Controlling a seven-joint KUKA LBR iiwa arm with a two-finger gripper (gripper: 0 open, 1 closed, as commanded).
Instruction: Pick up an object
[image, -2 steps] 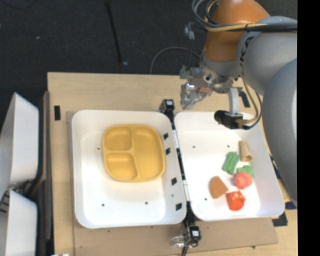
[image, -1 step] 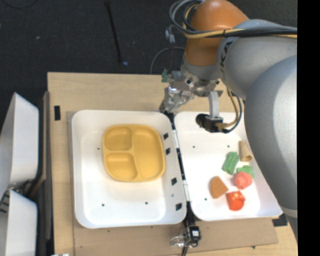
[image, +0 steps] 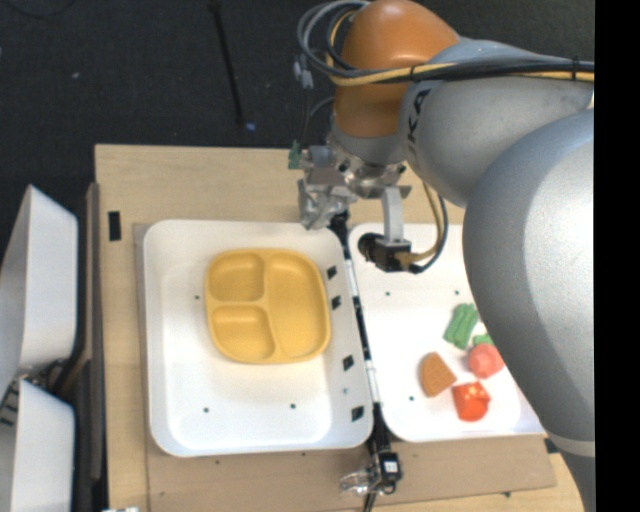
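A yellow divided plate lies in the left bin. In the right bin, near its right side, are a green piece, a pink-red piece, an orange-brown piece and a red piece. My gripper hangs over the far end of the divider between the two bins, above the left bin's back right corner. It is well away from the small pieces and just beyond the plate's far right corner. Nothing shows in its grasp.
The big grey arm covers the right bin's far right part. A rail with black clips runs between the bins. White boxes stand off the bench at the left. Bare bin floor surrounds the plate.
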